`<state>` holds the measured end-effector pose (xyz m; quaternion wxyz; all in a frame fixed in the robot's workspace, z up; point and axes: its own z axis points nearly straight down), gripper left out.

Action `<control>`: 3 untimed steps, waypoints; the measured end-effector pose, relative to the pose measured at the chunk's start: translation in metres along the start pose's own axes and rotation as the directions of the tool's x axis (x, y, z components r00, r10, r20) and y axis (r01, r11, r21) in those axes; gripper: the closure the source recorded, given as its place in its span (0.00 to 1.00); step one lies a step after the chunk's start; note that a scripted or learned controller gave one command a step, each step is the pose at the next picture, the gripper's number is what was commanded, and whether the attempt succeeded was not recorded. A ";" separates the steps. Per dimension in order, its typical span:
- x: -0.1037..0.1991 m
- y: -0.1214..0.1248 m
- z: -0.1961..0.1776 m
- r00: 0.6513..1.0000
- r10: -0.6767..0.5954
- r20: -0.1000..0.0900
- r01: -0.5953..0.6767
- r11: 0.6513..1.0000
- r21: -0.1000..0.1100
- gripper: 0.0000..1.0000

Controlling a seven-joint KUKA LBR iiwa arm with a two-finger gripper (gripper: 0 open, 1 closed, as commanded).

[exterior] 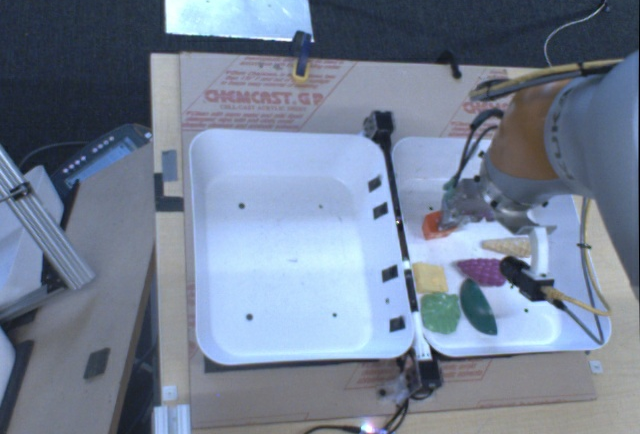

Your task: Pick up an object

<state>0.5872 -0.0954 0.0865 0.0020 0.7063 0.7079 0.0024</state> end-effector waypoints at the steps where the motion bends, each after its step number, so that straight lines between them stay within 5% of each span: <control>1: 0.000 -0.065 -0.001 1.000 0.003 0.001 -0.003 1.000 -0.002 1.00; 2: -0.010 -0.028 0.000 1.000 -0.002 0.001 0.002 1.000 0.000 1.00; 3: 0.009 -0.011 -0.060 1.000 -0.004 0.001 0.004 1.000 -0.001 1.00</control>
